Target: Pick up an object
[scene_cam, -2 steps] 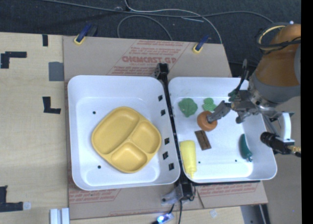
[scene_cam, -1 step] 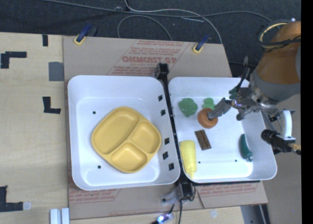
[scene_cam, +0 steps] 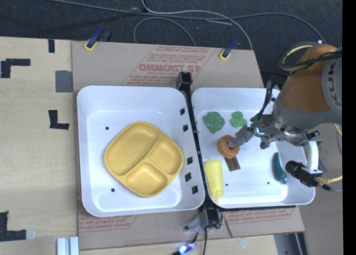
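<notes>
bright even overhead light, soft faint shadows, slightly grainy, mild blur

Wooden bench [scene_cam: 33, 153]. Cardboard sheet [scene_cam: 161, 64] flat on it; two white bins [scene_cam: 89, 137] side by side on the cardboard.

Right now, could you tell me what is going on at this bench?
The grey and orange arm reaches in from the right over the right bin, trying to pick up an object. Its pincer sits right at a small orange and brown item; whether it grips it cannot be told. Two green pieces lie just behind, a yellow object lies by the divider, and a teal item lies on the right. The left bin holds a yellow divided plate.
</notes>
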You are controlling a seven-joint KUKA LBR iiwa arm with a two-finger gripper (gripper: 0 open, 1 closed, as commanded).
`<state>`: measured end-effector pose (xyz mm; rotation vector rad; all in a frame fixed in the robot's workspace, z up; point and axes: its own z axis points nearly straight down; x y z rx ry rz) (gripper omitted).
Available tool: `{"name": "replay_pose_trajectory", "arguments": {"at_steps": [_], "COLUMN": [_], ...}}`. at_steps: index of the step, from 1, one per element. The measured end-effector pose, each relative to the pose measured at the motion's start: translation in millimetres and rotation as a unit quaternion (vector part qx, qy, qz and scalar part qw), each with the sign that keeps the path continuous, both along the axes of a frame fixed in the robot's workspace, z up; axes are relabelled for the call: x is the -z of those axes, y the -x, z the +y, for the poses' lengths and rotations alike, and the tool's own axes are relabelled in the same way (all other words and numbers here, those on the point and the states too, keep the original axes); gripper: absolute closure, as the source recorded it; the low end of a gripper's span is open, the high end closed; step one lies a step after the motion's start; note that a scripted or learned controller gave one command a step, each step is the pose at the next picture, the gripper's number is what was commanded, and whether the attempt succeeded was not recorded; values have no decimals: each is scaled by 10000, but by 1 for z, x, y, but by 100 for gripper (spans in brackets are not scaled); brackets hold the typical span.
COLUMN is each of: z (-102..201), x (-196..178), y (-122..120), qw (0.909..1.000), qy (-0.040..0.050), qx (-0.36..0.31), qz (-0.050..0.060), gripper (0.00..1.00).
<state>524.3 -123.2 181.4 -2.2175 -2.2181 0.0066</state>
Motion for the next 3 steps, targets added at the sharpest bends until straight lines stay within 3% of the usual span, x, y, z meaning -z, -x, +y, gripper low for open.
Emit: {"name": "replay_pose_trajectory", "arguments": {"at_steps": [2, 3], "z": [-5, -2], "x": [95, 81], "y": [-5, -7], "qw": [10000, 10000], "qy": [10, -22], "qx": [5, -18], "qz": [-52, -63], "gripper": [0, 100]}}
